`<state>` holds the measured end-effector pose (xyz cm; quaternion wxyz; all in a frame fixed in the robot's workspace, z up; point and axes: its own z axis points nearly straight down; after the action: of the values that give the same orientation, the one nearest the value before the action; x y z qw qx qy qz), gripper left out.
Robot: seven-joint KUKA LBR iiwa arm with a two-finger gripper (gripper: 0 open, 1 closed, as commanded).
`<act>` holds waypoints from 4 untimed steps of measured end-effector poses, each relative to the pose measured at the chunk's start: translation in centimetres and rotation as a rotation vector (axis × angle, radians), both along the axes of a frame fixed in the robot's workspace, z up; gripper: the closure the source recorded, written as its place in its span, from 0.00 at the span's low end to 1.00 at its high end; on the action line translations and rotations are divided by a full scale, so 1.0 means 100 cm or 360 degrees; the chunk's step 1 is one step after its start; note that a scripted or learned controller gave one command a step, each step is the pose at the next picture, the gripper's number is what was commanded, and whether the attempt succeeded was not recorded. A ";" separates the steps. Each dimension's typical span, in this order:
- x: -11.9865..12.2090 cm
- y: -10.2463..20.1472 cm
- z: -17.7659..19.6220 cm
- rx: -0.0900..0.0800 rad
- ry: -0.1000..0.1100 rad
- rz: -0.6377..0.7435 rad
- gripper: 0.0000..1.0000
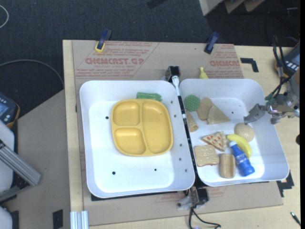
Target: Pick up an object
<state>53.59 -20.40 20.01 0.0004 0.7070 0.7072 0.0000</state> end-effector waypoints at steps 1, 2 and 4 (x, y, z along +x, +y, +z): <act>-0.029 0.063 -0.114 0.0001 -0.0012 -0.0001 0.00; -0.027 0.061 -0.100 -0.0003 -0.0022 -0.0001 1.00; -0.043 0.191 -0.015 0.0007 0.0009 0.0009 1.00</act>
<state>49.25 -1.28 18.47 -0.0032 0.7050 0.7092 -0.0003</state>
